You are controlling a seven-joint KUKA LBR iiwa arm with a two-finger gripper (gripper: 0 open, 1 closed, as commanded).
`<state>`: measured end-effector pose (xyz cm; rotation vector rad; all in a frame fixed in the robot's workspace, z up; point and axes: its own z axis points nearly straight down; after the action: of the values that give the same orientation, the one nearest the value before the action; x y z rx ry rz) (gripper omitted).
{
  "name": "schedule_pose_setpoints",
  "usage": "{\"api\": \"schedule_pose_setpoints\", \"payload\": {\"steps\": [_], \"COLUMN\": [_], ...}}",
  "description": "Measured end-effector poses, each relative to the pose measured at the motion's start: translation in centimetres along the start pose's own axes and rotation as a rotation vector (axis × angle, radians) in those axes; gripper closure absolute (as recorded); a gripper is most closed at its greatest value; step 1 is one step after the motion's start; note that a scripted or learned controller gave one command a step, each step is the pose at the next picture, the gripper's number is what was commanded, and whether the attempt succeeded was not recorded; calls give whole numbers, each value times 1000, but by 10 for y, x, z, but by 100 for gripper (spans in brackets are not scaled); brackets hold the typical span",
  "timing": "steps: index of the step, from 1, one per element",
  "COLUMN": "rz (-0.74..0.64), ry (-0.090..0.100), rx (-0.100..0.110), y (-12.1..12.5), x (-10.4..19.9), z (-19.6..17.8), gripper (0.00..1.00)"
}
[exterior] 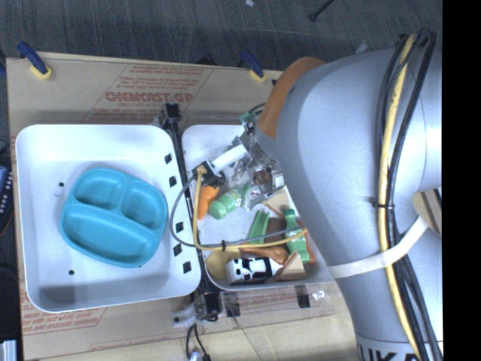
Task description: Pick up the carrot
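The carrot [204, 201] is a small orange piece with a green leafy end [225, 205]. It lies in the right bin [197, 143] against the left wall, roughly halfway down. My gripper [254, 177] hangs low over the middle of that bin, just right of and a little above the carrot's green end. The big grey arm covers most of the bin's right side, and nothing shows plainly in the gripper's grasp.
The left bin [37, 201] holds a blue divided plate [113, 215]. In the right bin's front part lie a green piece [258, 223], brown and orange toys [294, 243] and a black-and-white item [252, 270]. A cable loops along the wall between the bins.
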<state>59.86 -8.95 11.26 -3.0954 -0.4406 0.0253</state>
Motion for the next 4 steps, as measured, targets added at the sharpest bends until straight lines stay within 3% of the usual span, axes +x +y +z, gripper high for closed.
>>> {"api": "schedule_pose_setpoints", "payload": {"steps": [1, 2, 3, 4], "rz": [-2, 65, 58, 50], "ry": [-1, 2, -3, -8], "rx": [0, -9, 1, 9], "y": [0, -1, -3, -5], "x": [0, -1, -1, -1], "z": [0, 21, 12, 2], "gripper": [0, 0, 100, 100]}}
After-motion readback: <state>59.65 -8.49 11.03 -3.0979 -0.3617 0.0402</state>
